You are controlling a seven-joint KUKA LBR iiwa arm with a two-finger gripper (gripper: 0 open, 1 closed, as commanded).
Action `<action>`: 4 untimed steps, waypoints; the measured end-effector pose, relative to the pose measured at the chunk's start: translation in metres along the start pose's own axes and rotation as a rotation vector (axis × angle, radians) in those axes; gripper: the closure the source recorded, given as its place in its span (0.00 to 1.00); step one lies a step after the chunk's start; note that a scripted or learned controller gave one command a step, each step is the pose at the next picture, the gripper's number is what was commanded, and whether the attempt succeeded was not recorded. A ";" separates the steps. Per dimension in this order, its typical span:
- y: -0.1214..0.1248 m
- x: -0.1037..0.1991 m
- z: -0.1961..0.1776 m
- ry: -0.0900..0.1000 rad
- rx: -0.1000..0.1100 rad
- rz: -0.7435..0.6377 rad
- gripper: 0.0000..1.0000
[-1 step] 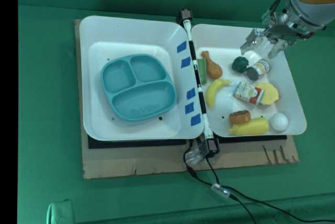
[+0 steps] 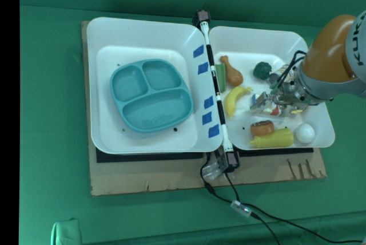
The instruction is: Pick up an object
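Arm (image 2: 337, 55) comes in from the right edge of the view, grey w/ orange band above the wrist, angled down and to the left. Wrist section is grey metal w/ black cables looped along its upper side. Claw (image 2: 264, 103) sits at the arm's left end, low, pointing left and slightly down. Its fingers are too small and cluttered to read. Nothing can be made out between them.
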State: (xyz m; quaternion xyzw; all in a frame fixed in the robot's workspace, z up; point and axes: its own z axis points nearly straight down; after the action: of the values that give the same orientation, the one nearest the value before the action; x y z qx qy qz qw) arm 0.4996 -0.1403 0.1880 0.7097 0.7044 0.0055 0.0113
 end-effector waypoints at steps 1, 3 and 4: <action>0.094 0.012 0.003 0.001 0.004 -0.002 0.00; 0.066 0.029 0.001 0.001 0.003 0.000 0.00; 0.176 -0.034 -0.091 -0.001 0.008 -0.001 0.00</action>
State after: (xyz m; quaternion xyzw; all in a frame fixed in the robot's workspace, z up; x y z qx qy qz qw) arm 0.6734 -0.1745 0.2835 0.7092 0.7049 0.0025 0.0088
